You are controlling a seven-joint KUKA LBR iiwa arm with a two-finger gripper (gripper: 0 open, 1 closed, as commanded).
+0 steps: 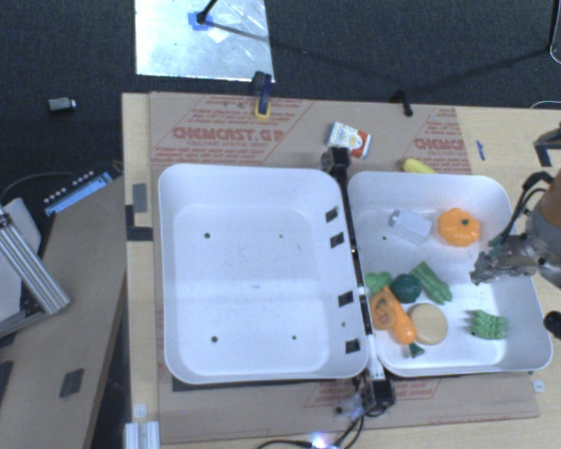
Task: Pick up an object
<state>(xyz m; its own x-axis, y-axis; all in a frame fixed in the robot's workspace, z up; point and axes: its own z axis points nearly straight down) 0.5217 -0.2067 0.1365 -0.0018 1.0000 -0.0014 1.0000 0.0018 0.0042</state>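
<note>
Objects for picking lie in the right-hand shallow white plastic bin (519, 344), and you have several to choose from. An orange pumpkin-shaped toy (458, 227) sits toward the far right of that bin, with a clear, pale block (409, 224) just to its left. Nearer the front, along the bin's left wall, you see an orange carrot-shaped toy (393, 316) lying at a slant, a small leafy green piece (377, 282) above it, and a dark green round toy (407, 288) just beside both. A long green ridged vegetable toy (432, 282) lies tilted to the right of the round one, a tan disc (429, 325) rests below it next to the carrot, and a light green bumpy toy (487, 324) lies apart near the right front corner.

Your gripper (489, 267) hangs over the right side of this bin, between the pumpkin and the bumpy green toy, at the end of the grey arm (553, 223). Whether it is open or closed you cannot tell from here, and nothing is seen held in it.

The left-hand shallow white plastic bin (252, 269) stands just beside the right one. Both rest on a brown cardboard sheet (224, 131) on the counter (65, 279). Beyond the bins, on the cardboard, lie a small white and orange carton (349, 138) and a yellow banana-shaped toy (417, 166).
</note>
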